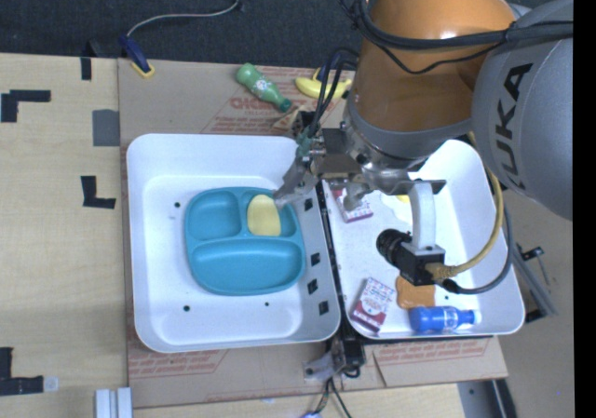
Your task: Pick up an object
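A blue divided plate (244,242) lies in the left bin (158,314). A pale yellow object (264,217) rests in the plate's upper right compartment. My gripper (296,185) hangs over the wall between the two bins, just right of and above the yellow object. Nothing shows as held. In the right bin (484,314) lie a red and white packet (372,303), a blue bottle (443,318), an orange item (414,293) and a small pink packet (357,209) partly under the arm.
The large orange and grey wrist (428,53) covers the upper part of the right bin. A green bottle (263,87) and a yellow banana-like object (317,87) lie on the cardboard behind the bins. A black cable fitting (407,253) hangs over the right bin.
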{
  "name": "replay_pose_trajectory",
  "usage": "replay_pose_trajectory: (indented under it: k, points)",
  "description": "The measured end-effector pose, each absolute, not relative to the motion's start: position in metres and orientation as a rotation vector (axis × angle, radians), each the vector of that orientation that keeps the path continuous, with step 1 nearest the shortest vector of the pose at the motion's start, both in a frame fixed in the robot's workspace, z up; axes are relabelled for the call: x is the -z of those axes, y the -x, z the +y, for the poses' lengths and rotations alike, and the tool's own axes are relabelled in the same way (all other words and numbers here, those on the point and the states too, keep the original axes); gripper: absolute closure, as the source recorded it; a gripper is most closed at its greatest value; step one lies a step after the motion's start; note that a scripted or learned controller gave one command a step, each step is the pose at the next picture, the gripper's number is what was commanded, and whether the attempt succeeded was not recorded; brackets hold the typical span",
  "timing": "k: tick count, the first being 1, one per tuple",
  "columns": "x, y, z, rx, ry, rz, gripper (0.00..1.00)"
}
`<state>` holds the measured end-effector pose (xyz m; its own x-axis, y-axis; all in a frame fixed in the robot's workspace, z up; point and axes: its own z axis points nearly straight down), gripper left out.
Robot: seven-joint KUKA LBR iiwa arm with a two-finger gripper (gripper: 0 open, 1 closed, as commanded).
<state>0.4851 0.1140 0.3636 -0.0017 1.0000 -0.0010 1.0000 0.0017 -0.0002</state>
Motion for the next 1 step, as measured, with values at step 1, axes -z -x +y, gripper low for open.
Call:
replay_pose_trajectory:
  k: [1]
  points:
    - [-0.3839, -0.5480, 0.0791, 0.001, -2.220, 2.221, 0.00]
